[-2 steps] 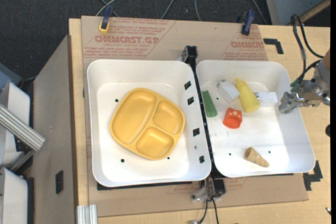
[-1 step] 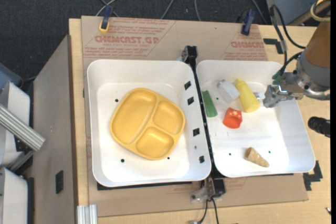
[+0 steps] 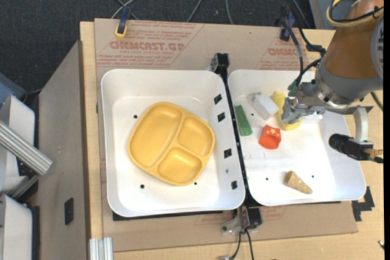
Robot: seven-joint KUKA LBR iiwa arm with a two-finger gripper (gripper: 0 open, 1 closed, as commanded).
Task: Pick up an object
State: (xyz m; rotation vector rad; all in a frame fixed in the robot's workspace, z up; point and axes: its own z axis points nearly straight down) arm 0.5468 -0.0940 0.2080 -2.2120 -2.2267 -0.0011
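Observation:
In the right bin (image 3: pixel 323 189) lie a green block (image 3: pixel 243 120), a pale grey block (image 3: pixel 264 106), a red-orange piece (image 3: pixel 270 137), a tan wedge (image 3: pixel 297 181) and a yellow object (image 3: pixel 285 111). My gripper (image 3: pixel 293 111) is low over the yellow object, at the bin's upper middle, and hides much of it. The view does not let me tell whether anything sits between the fingers. The left bin (image 3: pixel 116 131) holds a yellow divided plate (image 3: pixel 171 142).
A black divider (image 3: pixel 229 125) runs between the two bins. The cardboard bench (image 3: pixel 152 39) surrounds them, with cables trailing across the dark floor behind. The lower part of the right bin has free room around the tan wedge.

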